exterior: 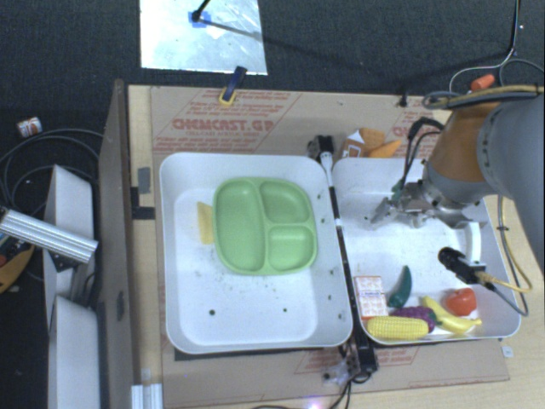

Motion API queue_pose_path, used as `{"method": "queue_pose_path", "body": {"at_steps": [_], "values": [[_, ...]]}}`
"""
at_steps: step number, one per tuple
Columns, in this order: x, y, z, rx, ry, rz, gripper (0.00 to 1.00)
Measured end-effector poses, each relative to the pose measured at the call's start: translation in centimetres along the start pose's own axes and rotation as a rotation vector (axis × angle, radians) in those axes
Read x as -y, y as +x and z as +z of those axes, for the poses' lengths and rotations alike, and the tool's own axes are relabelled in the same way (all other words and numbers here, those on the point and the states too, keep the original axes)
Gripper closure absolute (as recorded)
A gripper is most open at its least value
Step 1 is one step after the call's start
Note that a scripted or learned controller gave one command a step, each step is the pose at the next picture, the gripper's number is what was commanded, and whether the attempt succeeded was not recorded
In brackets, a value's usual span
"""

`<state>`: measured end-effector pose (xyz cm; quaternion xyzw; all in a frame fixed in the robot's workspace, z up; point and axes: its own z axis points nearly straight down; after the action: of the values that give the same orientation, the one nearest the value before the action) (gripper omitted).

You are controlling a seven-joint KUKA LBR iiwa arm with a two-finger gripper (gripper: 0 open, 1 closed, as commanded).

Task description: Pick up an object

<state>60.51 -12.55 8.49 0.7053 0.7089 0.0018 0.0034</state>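
Toy food (421, 313) well below gripper (381, 216), apart.

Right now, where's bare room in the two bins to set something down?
Left bin: floor below the green plate. Right bin: the middle, between the pincer and the corn. Crowded: the lower right corner, with tomato, banana, and eggplant.
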Motion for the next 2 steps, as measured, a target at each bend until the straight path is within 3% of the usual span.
{"method": "queue_pose_path", "body": {"at_steps": [1,2], "values": [[-6.7,-3.8,-0.1,0.001,-0.004,-0.001,0.00],[-6.7,-3.8,-10.2,0.001,-0.005,0.000,0.00]]}}
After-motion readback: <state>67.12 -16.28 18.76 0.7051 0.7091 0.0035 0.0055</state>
